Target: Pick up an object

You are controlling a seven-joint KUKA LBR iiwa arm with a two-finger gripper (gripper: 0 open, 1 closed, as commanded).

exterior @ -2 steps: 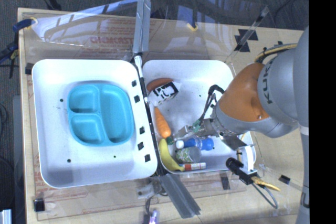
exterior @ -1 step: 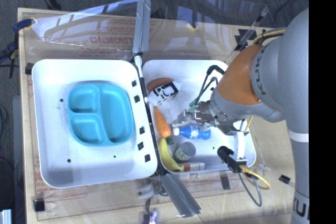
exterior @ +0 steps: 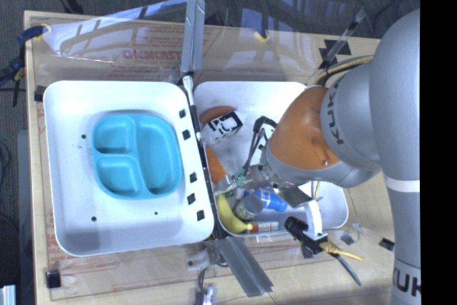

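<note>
My gripper sits low in the right bin, banana just beside; grip state unclear.

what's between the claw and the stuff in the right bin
Nothing visible. The claw is already down among the clutter in the right bin, right beside the banana and the blue bottle.
</note>
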